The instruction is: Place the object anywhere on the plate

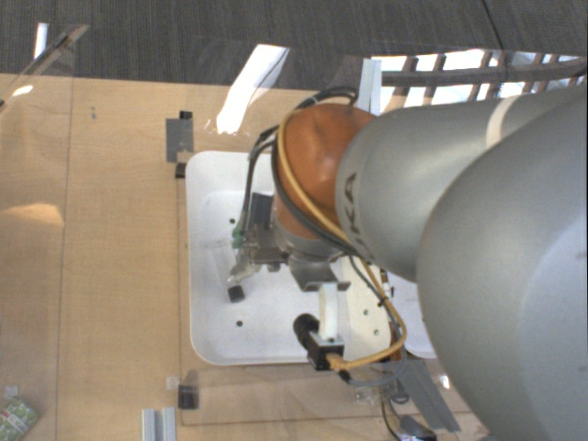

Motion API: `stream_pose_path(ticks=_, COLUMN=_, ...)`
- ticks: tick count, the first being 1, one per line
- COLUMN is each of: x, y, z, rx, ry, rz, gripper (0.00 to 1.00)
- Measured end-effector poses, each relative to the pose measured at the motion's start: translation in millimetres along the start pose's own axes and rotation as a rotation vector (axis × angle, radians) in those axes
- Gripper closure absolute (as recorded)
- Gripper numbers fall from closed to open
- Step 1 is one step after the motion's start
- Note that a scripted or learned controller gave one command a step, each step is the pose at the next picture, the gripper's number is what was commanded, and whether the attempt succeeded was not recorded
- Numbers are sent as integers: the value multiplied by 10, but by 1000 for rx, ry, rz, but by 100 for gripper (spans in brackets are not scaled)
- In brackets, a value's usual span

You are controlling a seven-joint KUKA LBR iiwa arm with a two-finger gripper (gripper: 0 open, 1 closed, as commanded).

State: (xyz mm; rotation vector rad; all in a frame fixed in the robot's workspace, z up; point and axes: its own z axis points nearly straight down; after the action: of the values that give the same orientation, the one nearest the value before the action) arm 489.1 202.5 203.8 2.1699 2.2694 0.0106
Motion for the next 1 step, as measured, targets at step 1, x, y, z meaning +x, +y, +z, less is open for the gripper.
stream_pose_path(ticks=1, x=4, y=19, z=-104, rx=-3, ry=1, rz=-4, gripper=100)
